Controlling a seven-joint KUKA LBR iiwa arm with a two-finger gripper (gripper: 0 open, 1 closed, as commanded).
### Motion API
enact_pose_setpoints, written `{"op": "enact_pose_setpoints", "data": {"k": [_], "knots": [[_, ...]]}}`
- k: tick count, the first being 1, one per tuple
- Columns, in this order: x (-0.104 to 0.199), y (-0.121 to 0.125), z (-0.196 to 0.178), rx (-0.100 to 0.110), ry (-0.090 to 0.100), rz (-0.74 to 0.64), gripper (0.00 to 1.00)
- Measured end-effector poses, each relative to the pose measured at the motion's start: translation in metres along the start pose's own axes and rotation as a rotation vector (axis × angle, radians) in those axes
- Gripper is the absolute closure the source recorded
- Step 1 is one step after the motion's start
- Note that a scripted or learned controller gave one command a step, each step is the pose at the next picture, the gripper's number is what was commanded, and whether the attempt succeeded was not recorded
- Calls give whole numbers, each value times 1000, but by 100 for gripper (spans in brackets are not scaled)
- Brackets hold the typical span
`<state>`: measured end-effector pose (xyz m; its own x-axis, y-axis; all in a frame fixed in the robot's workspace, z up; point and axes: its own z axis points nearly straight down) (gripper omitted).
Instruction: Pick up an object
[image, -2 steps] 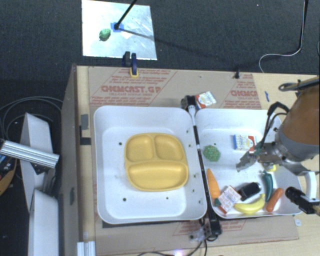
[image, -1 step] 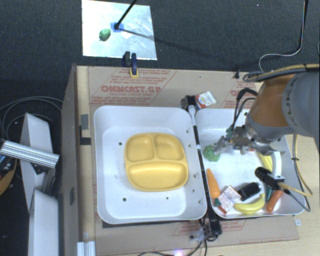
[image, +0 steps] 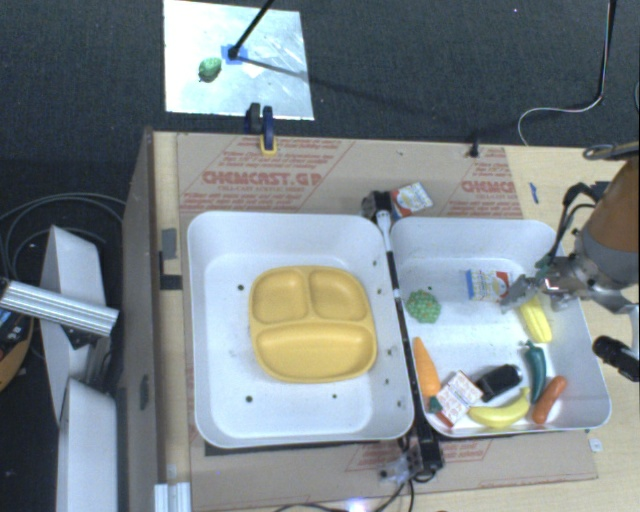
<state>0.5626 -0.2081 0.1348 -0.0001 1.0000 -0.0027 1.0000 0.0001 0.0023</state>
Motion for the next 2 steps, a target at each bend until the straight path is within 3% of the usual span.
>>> {"op": "enact_pose_setpoints", "data": {"k": [1,2], "knots": [[2,32,51,1,2,-4,0],[2,34,40,-3,1,-6,100]]}}
